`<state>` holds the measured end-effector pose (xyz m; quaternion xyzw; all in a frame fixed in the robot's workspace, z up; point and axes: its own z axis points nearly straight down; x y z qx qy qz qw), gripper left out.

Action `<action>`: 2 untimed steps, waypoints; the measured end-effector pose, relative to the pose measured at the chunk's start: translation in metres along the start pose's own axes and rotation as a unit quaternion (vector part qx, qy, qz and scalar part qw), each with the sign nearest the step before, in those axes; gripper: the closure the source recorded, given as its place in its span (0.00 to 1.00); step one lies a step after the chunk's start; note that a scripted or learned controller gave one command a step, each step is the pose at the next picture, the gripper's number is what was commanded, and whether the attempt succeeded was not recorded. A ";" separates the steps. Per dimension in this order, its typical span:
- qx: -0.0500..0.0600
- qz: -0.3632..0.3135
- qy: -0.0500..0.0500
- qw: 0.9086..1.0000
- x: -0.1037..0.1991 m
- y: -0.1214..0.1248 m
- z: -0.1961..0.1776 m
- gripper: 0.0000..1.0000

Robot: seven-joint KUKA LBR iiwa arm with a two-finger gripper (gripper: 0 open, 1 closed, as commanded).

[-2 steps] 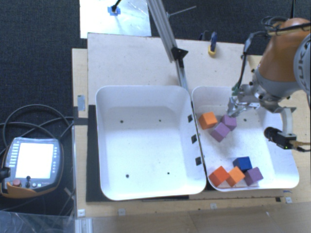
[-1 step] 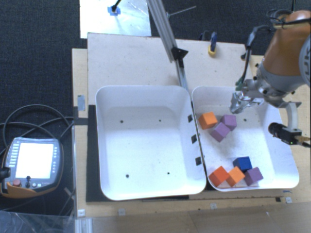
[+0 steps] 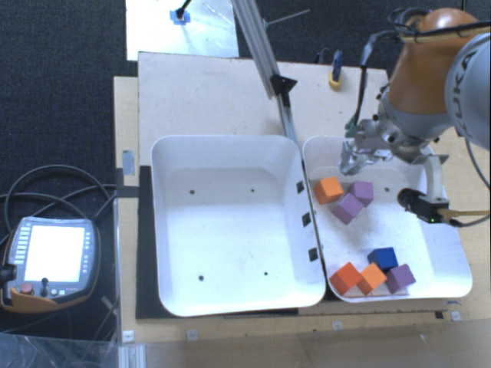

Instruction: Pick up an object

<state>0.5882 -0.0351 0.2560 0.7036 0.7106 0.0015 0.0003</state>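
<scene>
My gripper (image 3: pixel 355 162) hangs over the back part of the right bin (image 3: pixel 449 240), under the grey and orange arm. Just in front of it lie an orange cube (image 3: pixel 330 189) and two purple cubes (image 3: pixel 362 191) (image 3: pixel 348 207), packed close together. The gripper sits above and slightly behind these three, and I see nothing held in it. Near the bin's front edge is a second cluster: a red-orange cube (image 3: pixel 346 277), an orange cube (image 3: pixel 372 277), a blue cube (image 3: pixel 382 257) and a purple cube (image 3: pixel 400 277).
The left bin (image 3: pixel 230 228) stands beside the right one, the two walls touching. A slanted metal pole (image 3: pixel 261 44) crosses above the back of the bench. A black cylinder (image 3: pixel 418 203) juts from the arm over the right bin. A teach pendant (image 3: pixel 50 263) lies at the far left.
</scene>
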 end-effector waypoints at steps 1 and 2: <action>0.000 0.000 0.000 1.000 0.045 0.017 0.007 1.00; -0.001 0.000 0.000 1.000 0.094 0.034 0.007 1.00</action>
